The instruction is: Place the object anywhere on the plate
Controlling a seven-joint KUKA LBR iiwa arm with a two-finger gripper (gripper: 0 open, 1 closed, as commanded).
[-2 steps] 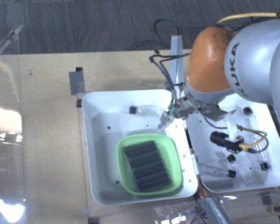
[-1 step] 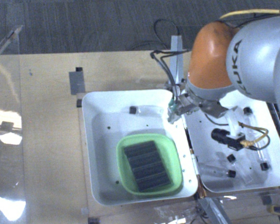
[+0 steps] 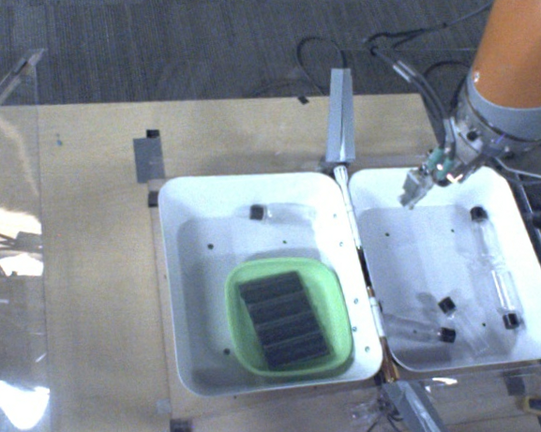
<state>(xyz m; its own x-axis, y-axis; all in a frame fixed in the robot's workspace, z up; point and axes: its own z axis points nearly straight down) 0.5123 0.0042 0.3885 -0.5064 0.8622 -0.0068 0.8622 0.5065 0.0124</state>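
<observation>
My gripper hangs over the far edge of the right-hand shallow white bin, near its back-left corner, and I cannot tell from this slant how it is set; nothing shows in it. The things I could pick are the clear plastic tubes with black caps. One long one lies along the right side of this bin, a shorter one lies near the front beside a loose black cap, and another rests at the back of the left-hand white bin. The square light-green plate sits toward the front of that left bin, with a dark ribbed rectangular block covering most of its middle. I judge the pick has not begun. The main risk is the tubes themselves: they are transparent and almost vanish against the white floor, so I could close beside one rather than around it. They also look round and smooth, so one may roll away or slip out while I carry it over the wall between the bins. On the plate, the block leaves only a narrow green margin, and a tube set on it could roll off the rim.
</observation>
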